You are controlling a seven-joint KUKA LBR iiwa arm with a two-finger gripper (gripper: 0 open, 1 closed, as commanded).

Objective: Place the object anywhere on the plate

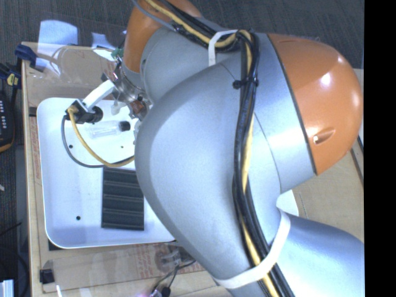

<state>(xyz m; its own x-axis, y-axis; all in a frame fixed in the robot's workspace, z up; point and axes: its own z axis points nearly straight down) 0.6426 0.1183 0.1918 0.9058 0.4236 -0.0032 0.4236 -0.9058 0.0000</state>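
1. The tube is what I take to be the task's thing. It lies flat on the floor of the left bin, near the far end, just below my gripper. Nothing shows it lifted. It could roll away at the first nudge if I come down off-centre, because it is round and the floor under it is smooth.
2. I cannot tell whether my gripper is open or closed, since the wrist hardware and my own arm crowd that spot. If I assume a hold that I do not have, I could carry nothing across to the plate.
3. A yellow and black cable loops out over the bin floor, round the tube on its left and below it. As I travel, that loop could drag over the tube and sweep it aside, or snag.
4. The plate is, in my judgement, the dark ribbed slab lying flat nearer the front of the same bin, apart from the tube. If I let go early, the tube would fall short onto bare white floor. Laid along the ribs it may settle; laid across them it may roll off the edge.
5. My arm hides the bin's right side, so any trouble there would go unseen.
6. As for looks, the tube is small, slim and clear, almost lost against the white, with a dark cap at its right end. It looks light, hard and slippery.
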